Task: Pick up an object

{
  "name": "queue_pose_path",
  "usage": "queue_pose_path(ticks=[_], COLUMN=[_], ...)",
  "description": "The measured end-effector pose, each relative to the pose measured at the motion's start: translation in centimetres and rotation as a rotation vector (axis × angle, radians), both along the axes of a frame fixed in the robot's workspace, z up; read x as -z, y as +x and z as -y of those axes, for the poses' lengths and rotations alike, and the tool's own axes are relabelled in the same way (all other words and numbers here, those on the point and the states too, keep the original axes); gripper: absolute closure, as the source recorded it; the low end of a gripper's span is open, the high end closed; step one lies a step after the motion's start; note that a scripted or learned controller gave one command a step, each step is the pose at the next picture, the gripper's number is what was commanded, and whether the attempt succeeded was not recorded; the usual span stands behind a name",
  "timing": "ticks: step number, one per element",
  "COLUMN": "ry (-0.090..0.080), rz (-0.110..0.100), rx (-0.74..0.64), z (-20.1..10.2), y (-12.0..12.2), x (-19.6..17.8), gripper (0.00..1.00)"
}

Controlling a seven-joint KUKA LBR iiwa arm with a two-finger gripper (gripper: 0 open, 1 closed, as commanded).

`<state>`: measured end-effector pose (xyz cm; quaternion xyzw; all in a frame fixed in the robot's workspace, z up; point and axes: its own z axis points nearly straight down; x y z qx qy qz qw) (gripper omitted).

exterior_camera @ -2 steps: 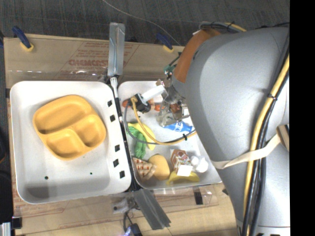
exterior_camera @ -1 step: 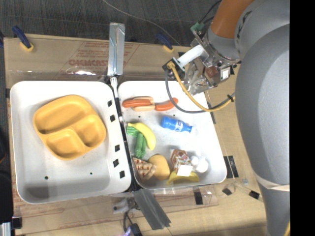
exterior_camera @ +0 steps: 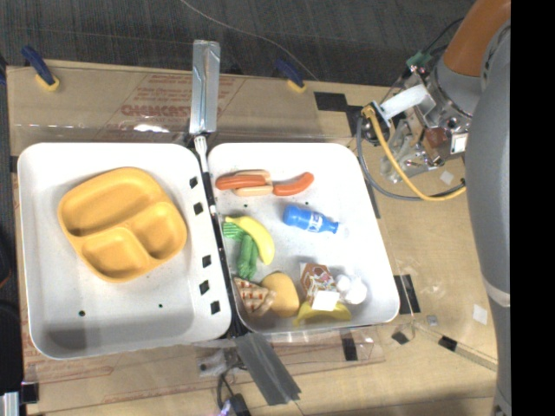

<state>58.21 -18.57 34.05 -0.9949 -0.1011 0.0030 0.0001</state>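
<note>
The right bin (exterior_camera: pixel 368 224) holds several toy foods: a hot dog (exterior_camera: pixel 243 181), a red sausage (exterior_camera: pixel 296 184), a blue bottle (exterior_camera: pixel 310 221), a banana (exterior_camera: pixel 259 237) beside a green vegetable (exterior_camera: pixel 246 255), a waffle slice (exterior_camera: pixel 252 296), a yellow round fruit (exterior_camera: pixel 281 291) and a small carton (exterior_camera: pixel 317 281). My gripper (exterior_camera: pixel 418 142) hangs at the right, outside the right bin's far right corner, amid yellow cables. Nothing from the bin is seen in it.
A yellow divided plate (exterior_camera: pixel 123 222) lies in the left bin (exterior_camera: pixel 35 276). A metal divider bar (exterior_camera: pixel 205 85) stands between the bins at the back. The grey arm (exterior_camera: pixel 490 189) runs down the right side.
</note>
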Motion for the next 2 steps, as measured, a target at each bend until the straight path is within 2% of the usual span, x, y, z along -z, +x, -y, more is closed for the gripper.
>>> queue_pose_path(ticks=[1,2], ry=[0.004,0.003], rz=[-0.001,0.002], rx=[-0.004,-0.190], z=[1.9,2.2], y=[-2.3,0.7], x=[-0.2,0.4], gripper=[1.00,1.00])
